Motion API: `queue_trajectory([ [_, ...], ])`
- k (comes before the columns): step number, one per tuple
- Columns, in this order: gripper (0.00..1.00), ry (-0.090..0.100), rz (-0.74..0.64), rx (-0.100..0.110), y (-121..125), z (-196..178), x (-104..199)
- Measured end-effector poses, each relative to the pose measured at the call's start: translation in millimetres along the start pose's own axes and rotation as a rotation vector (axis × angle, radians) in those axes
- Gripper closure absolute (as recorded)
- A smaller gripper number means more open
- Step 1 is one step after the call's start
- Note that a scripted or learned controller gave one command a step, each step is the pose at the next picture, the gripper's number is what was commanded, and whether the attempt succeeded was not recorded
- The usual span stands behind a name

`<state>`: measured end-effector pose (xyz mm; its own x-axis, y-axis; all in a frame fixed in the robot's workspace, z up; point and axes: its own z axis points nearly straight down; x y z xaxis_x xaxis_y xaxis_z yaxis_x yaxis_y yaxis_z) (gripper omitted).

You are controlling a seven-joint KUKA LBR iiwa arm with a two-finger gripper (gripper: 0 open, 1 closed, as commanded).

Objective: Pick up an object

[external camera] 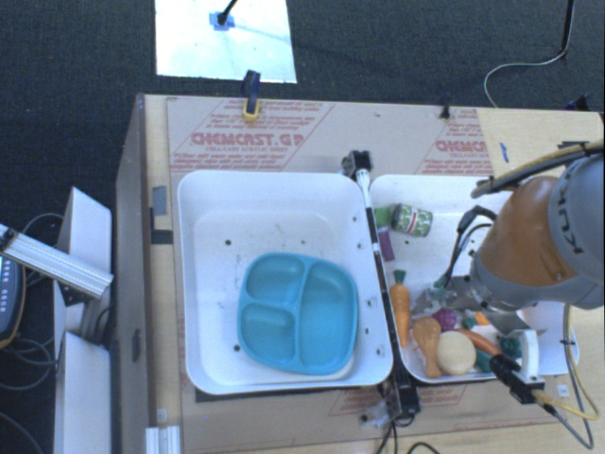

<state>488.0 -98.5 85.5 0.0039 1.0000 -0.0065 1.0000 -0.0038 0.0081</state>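
The right bin [430, 189] holds several toy foods: a green can [410, 219] lying near the back, an orange carrot [401, 308] by the left wall, a tan drumstick-like piece [426, 338], a pale round ball [456, 353], a purple piece [445, 321] and a smaller orange piece [484, 340]. The arm's orange band [526, 235] fills the right of this bin. The gripper [452, 296] reaches down at the cluster just above the purple piece, and its tips are hidden by the wrist.
The left bin [217, 206] contains a blue divided plate [299, 314]. A purple and white stick [385, 246] lies along the divider between the bins. Cables trail at the front right edge [558, 400]. Cardboard [284, 135] borders the bins at the back.
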Motion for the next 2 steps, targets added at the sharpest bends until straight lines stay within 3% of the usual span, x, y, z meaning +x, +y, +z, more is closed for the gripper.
queue_trajectory([
  [1,1.0,0.004,-0.004,0.0,1,-10,2],
  [2,1.0,0.007,-0.007,0.005,71,-99,47],
])
